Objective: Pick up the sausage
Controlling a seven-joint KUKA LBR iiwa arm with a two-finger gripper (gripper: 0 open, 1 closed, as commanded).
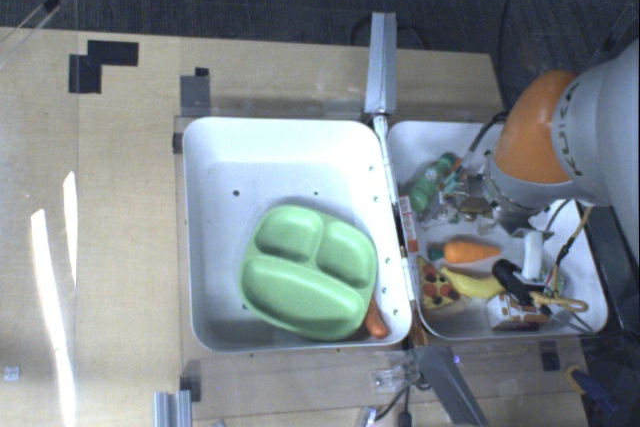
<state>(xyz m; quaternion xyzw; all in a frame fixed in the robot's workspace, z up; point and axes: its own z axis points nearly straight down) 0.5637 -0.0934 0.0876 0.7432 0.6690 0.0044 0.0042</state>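
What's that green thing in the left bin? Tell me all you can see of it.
It is a green plate with three shallow compartments, two smaller ones toward the back and one long one in front. It looks like smooth moulded plastic with rounded edges. It lies face up in the front right part of the left bin. A small orange thing pokes out at its front right edge.

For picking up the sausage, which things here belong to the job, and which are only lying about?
For the job:
- sausage, probably the reddish-brown piece at the green plate's edge in the left bin
- gripper, over the right bin

Lying about:
- green plate
- carrot
- banana
- green item, too small to name
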